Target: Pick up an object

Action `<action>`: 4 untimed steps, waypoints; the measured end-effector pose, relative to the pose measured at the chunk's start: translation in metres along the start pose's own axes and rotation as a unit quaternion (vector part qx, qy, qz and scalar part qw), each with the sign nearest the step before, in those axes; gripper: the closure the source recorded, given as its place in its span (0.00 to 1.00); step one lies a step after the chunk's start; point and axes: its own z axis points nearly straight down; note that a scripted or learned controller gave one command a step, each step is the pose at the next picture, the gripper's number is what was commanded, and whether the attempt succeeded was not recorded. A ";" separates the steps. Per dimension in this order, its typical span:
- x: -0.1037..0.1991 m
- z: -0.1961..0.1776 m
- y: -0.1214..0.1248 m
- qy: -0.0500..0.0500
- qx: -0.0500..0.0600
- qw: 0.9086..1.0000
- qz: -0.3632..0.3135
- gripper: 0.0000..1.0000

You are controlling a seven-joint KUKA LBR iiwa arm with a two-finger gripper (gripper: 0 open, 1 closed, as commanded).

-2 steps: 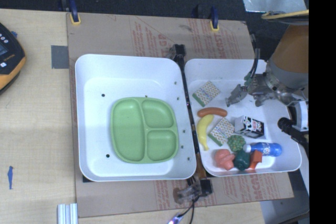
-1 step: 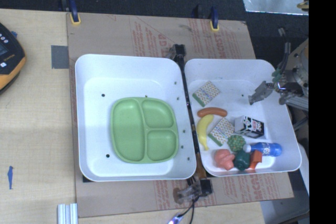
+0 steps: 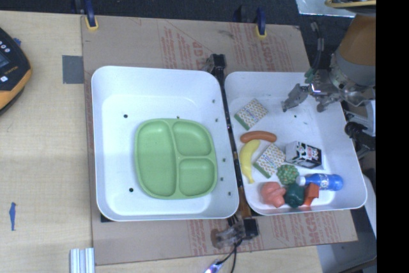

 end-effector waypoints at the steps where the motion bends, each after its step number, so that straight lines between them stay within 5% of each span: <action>1: -0.031 0.026 -0.087 0.000 0.001 1.000 0.000 0.00; 2: 0.003 0.068 -0.086 -0.005 -0.010 1.000 0.001 0.00; 3: -0.041 0.076 -0.053 0.004 -0.011 1.000 -0.004 0.00; 4: -0.046 0.072 -0.061 0.001 -0.001 1.000 -0.002 1.00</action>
